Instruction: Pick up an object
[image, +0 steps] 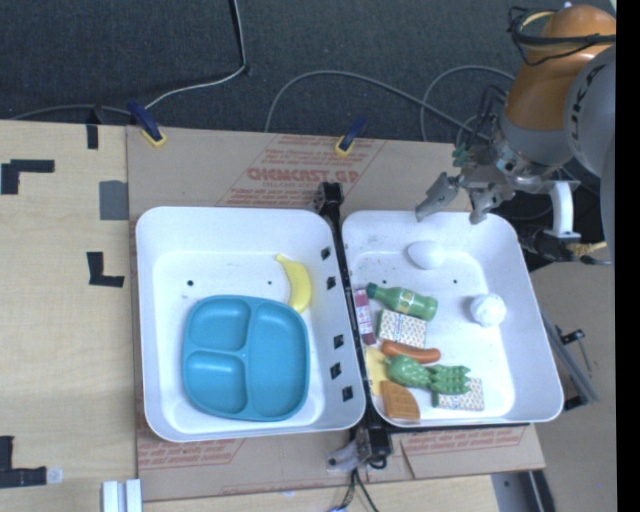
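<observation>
Grey metal fingers are spread wide on the gripper (456, 204), and there's nothing between them as it hangs over the far rim of the right bin (530, 270), just off the back wall.

Closest to it, and my pick for the target, is the white egg-shaped object (427, 254) lying alone on the bin floor near the far wall. It looks light and smooth, probably hard plastic, so it could squirt out of a pinch; I'd close across its narrow middle, squarely, and not on an end. A small white ball (489, 310) sits by the right wall, well apart from the egg, and being round it looks likely to roll.

Further out, the pile gets crowded: a green bottle (402, 300) on its side, a checkered packet (403, 327) just beside it, an orange sausage (411, 351), a green toy (428, 375) touching it. All look light, but they're tightly packed, so fingers have little room.

Over in the left bin (160, 300), a yellow banana (296, 282) rests against a blue divided plate (245, 357).
</observation>
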